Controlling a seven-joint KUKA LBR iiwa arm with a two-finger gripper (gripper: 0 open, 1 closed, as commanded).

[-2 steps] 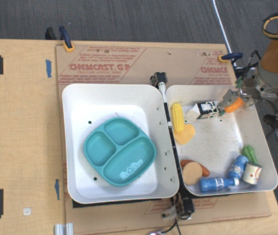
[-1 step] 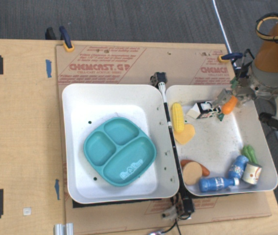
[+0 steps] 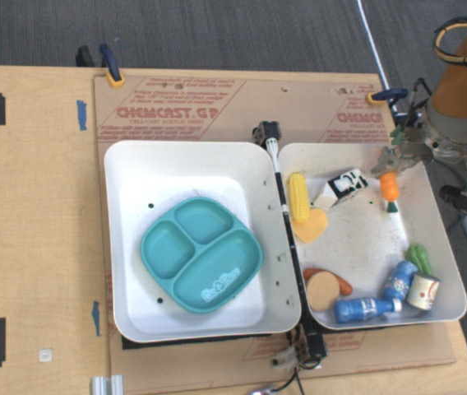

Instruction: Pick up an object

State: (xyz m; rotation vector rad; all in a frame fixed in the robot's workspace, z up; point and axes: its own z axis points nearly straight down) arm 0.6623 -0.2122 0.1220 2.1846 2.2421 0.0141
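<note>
Here, end effector (image 3: 395, 156) at right bin (image 3: 451, 249) far rim, finger state unclear; orange carrot (image 3: 390, 188) just below.

The arm (image 3: 455, 97) has a pale grey rounded body with a broad orange band above the wrist, looped by a black cable, ending in darker metal hardware.

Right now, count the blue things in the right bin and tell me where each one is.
2. One blue bottle lies along the near edge; one blue can sits just beyond it, beside a small cup. Others may be hidden.
</note>
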